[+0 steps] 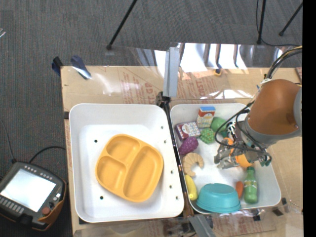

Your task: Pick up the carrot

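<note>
Carrot (239, 188) just below gripper (228, 159), beside green bottle (250, 185), gripper state unclear

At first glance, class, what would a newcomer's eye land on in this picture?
The big yellow divided plate lying in the left bin stands out first. Next comes the arm's orange band over the right bin, with the hand low among crowded toy foods. A teal bowl sits at that bin's near edge, the small carrot just right of it.
</note>
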{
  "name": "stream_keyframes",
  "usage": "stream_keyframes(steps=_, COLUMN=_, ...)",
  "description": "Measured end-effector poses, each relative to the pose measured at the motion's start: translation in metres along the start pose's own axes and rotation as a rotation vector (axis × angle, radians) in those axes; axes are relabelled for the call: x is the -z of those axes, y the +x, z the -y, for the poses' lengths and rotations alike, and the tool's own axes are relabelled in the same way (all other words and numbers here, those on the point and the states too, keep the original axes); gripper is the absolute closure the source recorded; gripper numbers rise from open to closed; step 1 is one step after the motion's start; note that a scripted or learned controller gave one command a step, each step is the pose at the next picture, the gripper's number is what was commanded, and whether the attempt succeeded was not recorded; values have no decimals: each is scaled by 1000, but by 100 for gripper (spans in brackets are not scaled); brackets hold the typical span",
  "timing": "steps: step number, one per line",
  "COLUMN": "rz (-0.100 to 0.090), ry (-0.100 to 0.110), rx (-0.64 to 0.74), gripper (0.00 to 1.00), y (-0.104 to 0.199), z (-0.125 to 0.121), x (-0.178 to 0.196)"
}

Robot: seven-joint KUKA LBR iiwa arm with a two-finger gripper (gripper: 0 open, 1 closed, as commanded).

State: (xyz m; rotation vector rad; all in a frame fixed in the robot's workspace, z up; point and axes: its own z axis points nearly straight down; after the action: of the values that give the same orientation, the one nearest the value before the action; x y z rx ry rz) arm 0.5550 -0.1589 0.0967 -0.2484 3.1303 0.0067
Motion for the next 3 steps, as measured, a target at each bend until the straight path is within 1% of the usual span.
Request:
stream_keyframes(steps=1, rz=13, ry=9, rx=6, gripper=100, y=7, z=-9, x=146)
stream_keyframes(steps=2, rz=-2, ry=2, rx=243, gripper=100, y=51, z=42, x=140)
stream_keyframes(steps=3, rz=-1, ry=1, rx=242, gripper=0, y=51, z=42, x=140)
